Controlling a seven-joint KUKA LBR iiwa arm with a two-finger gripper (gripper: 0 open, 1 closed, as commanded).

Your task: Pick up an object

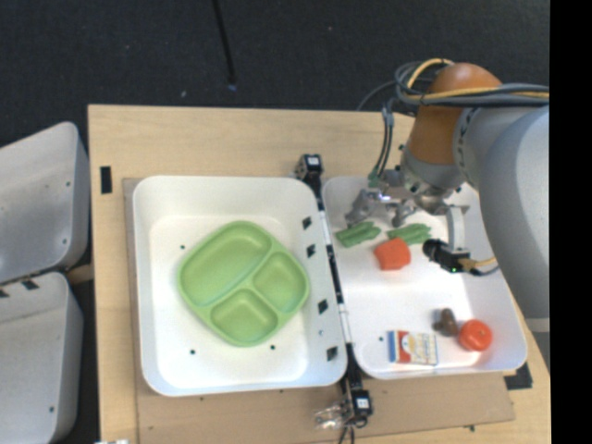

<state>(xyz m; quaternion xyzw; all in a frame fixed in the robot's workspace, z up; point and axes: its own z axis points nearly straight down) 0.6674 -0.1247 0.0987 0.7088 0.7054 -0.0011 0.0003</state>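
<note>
Camera view, looking down at a slant. Reach step in hand, no grasp yet: gripper [387, 213] low over the far part of the right bin [481, 363], hanging from the grey arm [504, 169] with its orange band [442, 109]. Fingers too tangled with the wrist hardware and cables to read as spread or pressed together; cannot tell. Nothing seen pinched between them.

Nearest candidates directly under and just beside the fingertips: a green pod-shaped piece [357, 234] to the near-left, a second green piece [413, 233] to the right, and an orange-red block [392, 254] just nearer the camera, touching or almost touching both greens. Farther off, toward the near rim: a red-white-blue carton [412, 347], a small brown lump [446, 320] and an orange ball [475, 335], the last two just beside each other.

Next move, by judgement: settle on one of the crowded three, drop straight down, close, lift. Likely trouble: neighbours nudged aside or a pinch landing between two pieces.

Edges: left green piece near the divider wall between bins, so little room for a finger on that side. Open floor in the middle of the right bin, between the cluster and the carton.

Left bin [148, 359] holding a green sectioned plate [242, 282], well apart from the gripper.
</note>
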